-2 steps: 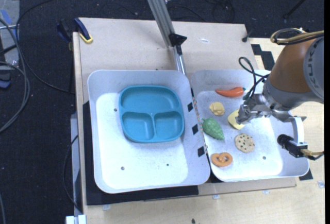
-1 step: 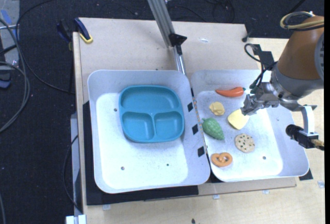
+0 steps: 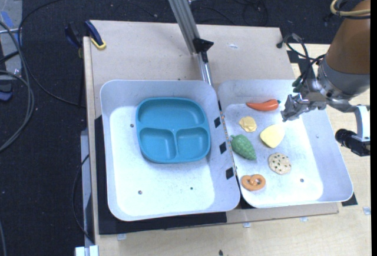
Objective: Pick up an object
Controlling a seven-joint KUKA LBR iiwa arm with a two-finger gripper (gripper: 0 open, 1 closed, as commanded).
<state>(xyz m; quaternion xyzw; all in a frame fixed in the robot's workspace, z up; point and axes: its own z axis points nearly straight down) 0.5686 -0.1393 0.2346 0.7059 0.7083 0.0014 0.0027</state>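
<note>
Jaws (image 3: pixel 291 110) hover low over the right shallow white bin (image 3: pixel 330 158); cannot tell how far apart they stand, nothing visibly held. Orange carrot-shaped toy (image 3: pixel 263 105) lies just left of the jaws. Pale yellow wedge-shaped toy (image 3: pixel 272 136) lies below-left, apart from them.

Right bin (image 3: pixel 330 187): six items cluster in its left half — carrot (image 3: pixel 263 105), yellow piece (image 3: pixel 248 124), cheese wedge (image 3: pixel 272 136), green piece (image 3: pixel 242 147), cookie (image 3: pixel 279 163), pretzel (image 3: pixel 253 182). Gaps between them are narrow. The bin's right half offers open floor. Left bin (image 3: pixel 118 190): blue divided tray (image 3: pixel 173 130) occupies the centre; open floor in front of it.
</note>
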